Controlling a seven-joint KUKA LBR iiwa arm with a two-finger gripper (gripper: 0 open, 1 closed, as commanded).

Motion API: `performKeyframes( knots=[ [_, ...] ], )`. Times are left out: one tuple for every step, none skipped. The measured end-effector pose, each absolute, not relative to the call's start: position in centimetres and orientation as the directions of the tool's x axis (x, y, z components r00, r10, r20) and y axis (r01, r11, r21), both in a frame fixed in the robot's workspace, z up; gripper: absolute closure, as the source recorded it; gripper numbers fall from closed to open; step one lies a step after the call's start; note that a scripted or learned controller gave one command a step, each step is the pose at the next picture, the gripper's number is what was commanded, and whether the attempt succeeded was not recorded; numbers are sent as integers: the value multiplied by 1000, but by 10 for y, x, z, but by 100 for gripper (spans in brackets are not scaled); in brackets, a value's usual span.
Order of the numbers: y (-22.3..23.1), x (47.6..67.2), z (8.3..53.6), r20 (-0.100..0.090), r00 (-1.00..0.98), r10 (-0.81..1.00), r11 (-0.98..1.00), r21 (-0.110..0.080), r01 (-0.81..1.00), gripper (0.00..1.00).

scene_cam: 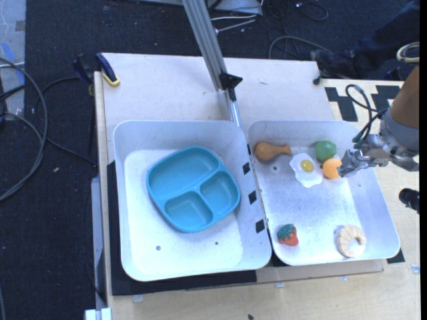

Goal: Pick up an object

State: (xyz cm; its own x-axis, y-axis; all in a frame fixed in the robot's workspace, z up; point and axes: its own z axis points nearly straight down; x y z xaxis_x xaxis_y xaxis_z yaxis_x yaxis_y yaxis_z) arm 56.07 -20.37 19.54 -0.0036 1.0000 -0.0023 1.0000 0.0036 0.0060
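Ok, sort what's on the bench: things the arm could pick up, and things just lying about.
Candidates for the pick, all in the right bin:
orange ball, right at the gripper
green ball
fried egg
chicken drumstick
strawberry
shrimp

Just lying about:
blue divided plate in the left bin
yellow-tipped clamp at the bench corner

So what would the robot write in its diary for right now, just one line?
gripper: right bin, beside orange ball | grasp: unclear | left bin: blue tray
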Motion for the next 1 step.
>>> performKeyframes(
  knots=[
    [-201,565,239,-3,-4,1000,4,6,1000,100]
  ],
)
